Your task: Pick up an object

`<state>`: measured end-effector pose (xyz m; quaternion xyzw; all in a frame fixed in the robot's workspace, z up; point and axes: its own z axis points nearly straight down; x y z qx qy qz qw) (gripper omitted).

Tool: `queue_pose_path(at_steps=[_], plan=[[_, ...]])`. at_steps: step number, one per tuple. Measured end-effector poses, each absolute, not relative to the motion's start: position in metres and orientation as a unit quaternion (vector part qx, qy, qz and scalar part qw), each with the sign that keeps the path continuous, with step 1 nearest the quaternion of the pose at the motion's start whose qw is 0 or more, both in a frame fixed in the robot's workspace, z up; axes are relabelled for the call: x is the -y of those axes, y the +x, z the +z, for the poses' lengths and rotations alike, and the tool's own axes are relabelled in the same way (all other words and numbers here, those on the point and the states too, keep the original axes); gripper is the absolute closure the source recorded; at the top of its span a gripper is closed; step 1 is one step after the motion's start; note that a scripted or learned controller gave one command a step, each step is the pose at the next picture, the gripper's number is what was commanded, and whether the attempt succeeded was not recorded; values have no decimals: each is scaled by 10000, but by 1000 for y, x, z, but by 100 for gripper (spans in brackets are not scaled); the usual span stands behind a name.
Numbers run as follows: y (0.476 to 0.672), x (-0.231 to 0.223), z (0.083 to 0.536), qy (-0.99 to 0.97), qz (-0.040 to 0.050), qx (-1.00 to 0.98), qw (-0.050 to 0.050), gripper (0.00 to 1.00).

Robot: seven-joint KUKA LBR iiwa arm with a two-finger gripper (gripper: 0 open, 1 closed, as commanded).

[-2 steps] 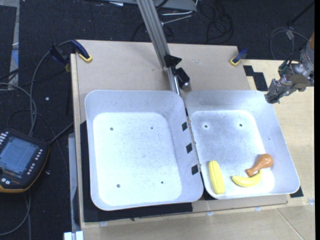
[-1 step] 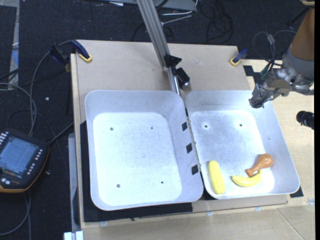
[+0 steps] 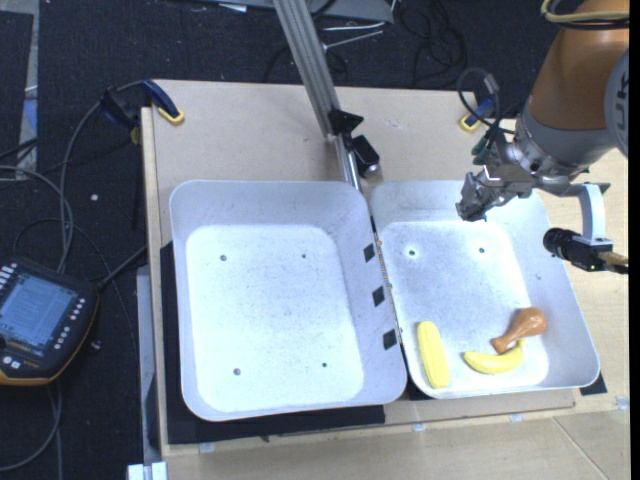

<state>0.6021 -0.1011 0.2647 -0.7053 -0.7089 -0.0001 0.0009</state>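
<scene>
Camera view looks down on a pale wooden bench (image 3: 250, 133) with two shallow white plastic bins side by side. No brand name, label or writing is legible from up here; the lit screen of the grey and orange handheld control pendant (image 3: 35, 318), lying on the dark floor to the left with black cables trailing from it, is too small to read.

The grey arm with its orange upper section (image 3: 575, 78) comes in from the right, and its dark two-finger gripper (image 3: 478, 205) hangs over the far edge of the right-hand white bin (image 3: 455, 268), with nothing visible between its tips. Whether it is spread or closed, I cannot tell at this angle.

Down at the near end of that bin lie three things. A yellow block-shaped toy like a corn cob (image 3: 433, 354) sits toward the left. A curved yellow toy banana (image 3: 493, 362) lies just to its right. An orange-brown drumstick-shaped toy (image 3: 520, 329) rests at the banana's far end, seemingly touching it. All three are well apart from the gripper.

The left-hand white bin (image 3: 265, 308) shows speckled grey marks on its floor. A slanted silver metal rail (image 3: 312, 63) runs down to the spot where the two bins meet. Blue and yellow clamps (image 3: 160, 103) grip the bench's far corners.
</scene>
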Motion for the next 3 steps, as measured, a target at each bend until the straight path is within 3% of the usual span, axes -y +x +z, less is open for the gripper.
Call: queue_pose_path(at_steps=[3], plan=[[601, -63, 251, -7055, -5, 7087, 3, 100]])
